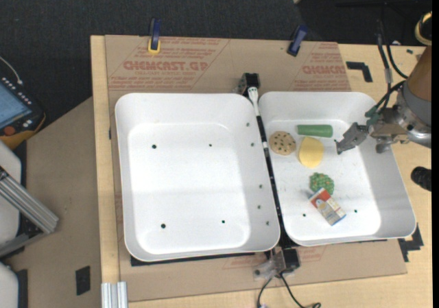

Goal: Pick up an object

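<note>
The right bin (384, 197) holds a green cylinder (314, 131), a round tan cookie (281, 141), a yellow lemon-shaped piece (311, 152), a green broccoli piece (320, 182) and a small red and white carton (328, 207). My gripper (351, 138) reaches in from the right, above the bin's right side, a short way right of the green cylinder and the yellow piece. Nothing shows between its fingers.
The left bin (137, 183) lies beside the right one, a black divider strip between them. Both rest on a brown cardboard sheet (206, 60) held by blue clamps at the back. Cables hang at the far right.
</note>
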Robot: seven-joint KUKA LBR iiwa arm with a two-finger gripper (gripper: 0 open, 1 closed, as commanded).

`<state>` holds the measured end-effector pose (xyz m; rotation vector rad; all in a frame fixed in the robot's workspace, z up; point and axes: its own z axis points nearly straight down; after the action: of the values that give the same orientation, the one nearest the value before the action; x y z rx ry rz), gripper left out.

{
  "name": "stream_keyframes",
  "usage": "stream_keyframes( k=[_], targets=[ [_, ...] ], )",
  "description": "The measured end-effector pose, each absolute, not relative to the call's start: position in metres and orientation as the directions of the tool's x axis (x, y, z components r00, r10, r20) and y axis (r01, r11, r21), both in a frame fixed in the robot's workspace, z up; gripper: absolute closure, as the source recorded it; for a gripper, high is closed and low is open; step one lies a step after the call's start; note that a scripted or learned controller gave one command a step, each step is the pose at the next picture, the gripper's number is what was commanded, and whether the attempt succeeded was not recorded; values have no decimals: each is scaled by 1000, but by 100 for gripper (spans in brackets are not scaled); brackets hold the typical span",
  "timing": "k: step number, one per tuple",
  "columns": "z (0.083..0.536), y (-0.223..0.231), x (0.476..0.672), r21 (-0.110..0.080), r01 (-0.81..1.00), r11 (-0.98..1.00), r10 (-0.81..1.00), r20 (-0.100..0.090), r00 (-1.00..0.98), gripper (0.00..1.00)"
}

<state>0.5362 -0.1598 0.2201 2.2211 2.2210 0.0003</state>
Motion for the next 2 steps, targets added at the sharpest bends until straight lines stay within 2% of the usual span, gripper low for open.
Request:
stream_keyframes(
  k=[1,2],
  targets=[
    [121,-158,478,1,1000,-6,1000,3,6,0],
    [98,-113,493,1,1000,5,1000,3,-5,0]
  ],
)
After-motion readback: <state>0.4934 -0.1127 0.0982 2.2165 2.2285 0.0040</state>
